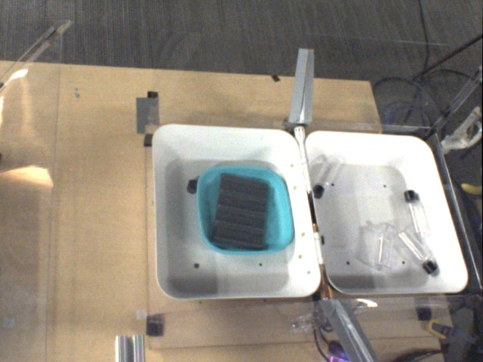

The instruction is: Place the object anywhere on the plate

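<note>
A dark grey ridged block (241, 211) lies flat on a turquoise plate (282, 216) in the left bin (170, 232), one of two shallow white bins set side by side on a pale wooden desk (83, 255). The block sits near the middle of the plate, its ribs running across it and its long side slightly tilted from the bin's walls, with a band of turquoise showing all around it. The plate rests a little toward the far side of the bin's floor. A small black piece (192, 186) sits just beside the plate's left edge; whether the two touch cannot be told.

The right bin (447, 202) holds several clear plastic tubes. One tube (414, 211) lies near the right wall with a black cap at its far end, another (417, 249) lies nearer the front with a black cap toward the corner, and a third clear piece (382, 246) lies just beside it on the left. A further clear piece (322, 169) lies near the far left corner of this bin.

A grey metal bar (303, 81) stands at the far end of the seam where the bins meet. Dark cables (434, 59) trail over the grey floor (189, 13) beyond the desk's right corner. A bright glare (26, 176) marks the desk's left side.

How far the hand is open, and what it has hold of, cannot be told.
</note>
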